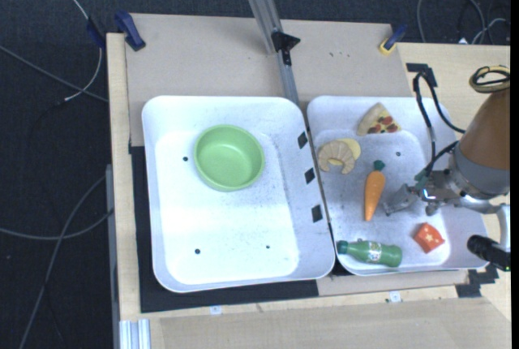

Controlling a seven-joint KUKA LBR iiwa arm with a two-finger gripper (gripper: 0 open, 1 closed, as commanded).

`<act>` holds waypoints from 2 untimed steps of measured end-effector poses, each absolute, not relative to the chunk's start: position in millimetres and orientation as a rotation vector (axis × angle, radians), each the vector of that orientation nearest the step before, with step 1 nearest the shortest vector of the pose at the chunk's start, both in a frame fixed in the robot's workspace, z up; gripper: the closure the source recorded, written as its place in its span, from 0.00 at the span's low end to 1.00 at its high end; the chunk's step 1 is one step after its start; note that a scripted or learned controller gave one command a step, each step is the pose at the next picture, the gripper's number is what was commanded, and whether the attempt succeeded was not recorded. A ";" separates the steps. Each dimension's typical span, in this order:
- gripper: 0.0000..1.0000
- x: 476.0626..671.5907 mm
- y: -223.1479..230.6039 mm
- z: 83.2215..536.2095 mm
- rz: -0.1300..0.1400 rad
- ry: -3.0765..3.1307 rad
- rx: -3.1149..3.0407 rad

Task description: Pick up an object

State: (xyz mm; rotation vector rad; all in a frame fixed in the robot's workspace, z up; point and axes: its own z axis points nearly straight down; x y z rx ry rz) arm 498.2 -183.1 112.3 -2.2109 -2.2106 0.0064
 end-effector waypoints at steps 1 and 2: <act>0.00 497.2 -181.9 94.1 0.004 -2.210 -2.212; 1.00 498.8 -181.8 107.2 -0.002 -2.214 -2.214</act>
